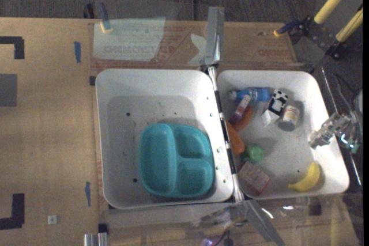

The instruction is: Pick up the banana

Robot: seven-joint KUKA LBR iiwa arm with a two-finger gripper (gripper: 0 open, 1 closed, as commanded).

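Note:
The yellow banana (307, 177) lies in the front right corner of the right bin (333, 178), curved against the wall. My gripper (330, 133) hovers over the bin's right rim, a short way behind and to the right of the banana and apart from it. Nothing shows in its grasp, and its metal parts are blurred.
The right bin also holds a blue bottle (253, 93), a black-and-white carton (278, 102), a can (289, 115), an orange carrot-like piece (234, 139), a green ball (253, 153) and a checkered packet (253, 177). A teal divided plate (174, 160) lies in the left bin (115, 124).

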